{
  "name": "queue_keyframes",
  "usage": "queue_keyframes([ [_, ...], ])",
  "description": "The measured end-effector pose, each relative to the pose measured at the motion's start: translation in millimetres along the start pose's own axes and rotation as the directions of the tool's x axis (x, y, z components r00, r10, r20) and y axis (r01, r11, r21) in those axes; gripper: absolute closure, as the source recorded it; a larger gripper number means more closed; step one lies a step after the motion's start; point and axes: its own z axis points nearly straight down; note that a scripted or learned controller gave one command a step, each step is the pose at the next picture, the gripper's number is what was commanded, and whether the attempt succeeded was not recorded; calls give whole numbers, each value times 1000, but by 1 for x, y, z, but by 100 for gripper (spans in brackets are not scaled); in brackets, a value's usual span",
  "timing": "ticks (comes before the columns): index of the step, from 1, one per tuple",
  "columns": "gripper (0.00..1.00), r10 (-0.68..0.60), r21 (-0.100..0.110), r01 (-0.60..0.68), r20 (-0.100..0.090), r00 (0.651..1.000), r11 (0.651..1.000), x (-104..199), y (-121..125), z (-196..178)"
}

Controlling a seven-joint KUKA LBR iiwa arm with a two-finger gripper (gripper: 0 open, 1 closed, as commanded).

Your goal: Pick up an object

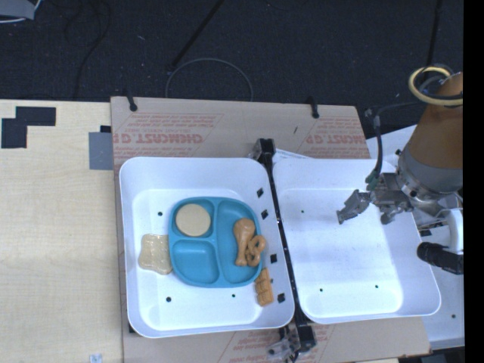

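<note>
Arm: reaching in from 3 o'clock over the right bin (363, 297).
Gripper (372, 206): hanging with fingers spread, holding nothing.
Tray (198, 262): lying at its 9 o'clock, well apart.

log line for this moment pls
gripper: over right bin, holding nothing | blue tray: left bin, round biscuit and pretzel on it | pick: not yet done
</note>
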Motion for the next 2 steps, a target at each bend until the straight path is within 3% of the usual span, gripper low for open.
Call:
queue_keyframes([
  [1,0,-2,-11,2,2,1000,1000,0,2,-6],
  [2,0,-2,-6,2,1,1000,1000,2,-7,44],
])
